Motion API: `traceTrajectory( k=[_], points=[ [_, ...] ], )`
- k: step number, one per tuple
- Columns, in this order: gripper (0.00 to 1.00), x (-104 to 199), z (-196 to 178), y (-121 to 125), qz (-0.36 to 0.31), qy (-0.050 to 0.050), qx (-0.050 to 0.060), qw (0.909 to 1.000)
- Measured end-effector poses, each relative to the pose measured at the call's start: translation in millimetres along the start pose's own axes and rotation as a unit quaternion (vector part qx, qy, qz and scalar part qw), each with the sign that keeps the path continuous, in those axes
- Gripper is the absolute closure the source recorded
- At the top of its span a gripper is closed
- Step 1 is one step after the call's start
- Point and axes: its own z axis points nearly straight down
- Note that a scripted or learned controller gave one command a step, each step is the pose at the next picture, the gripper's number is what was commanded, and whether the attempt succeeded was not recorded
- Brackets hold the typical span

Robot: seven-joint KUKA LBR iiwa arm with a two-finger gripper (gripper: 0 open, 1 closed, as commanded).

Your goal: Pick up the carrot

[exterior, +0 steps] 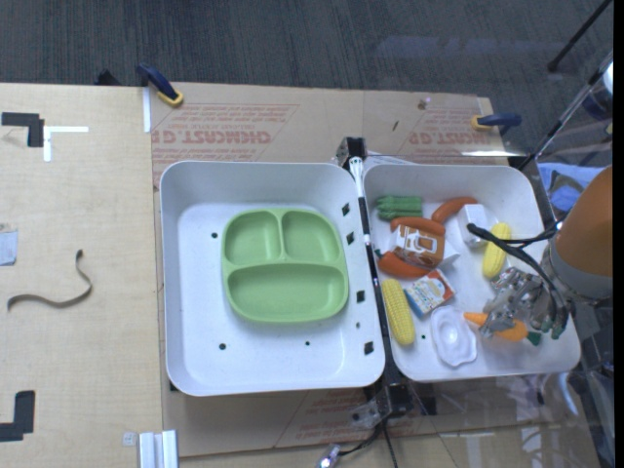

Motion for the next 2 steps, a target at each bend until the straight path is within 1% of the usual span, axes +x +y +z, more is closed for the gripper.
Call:
traceTrajectory(
  k=[1,2],
  points=[
    [1.00,-2,10,77,0.130,0.002,0.001,0.9915],
    [1.00,81,-90,141,0.040,0.002,0.001,0.9992]
  ],
)
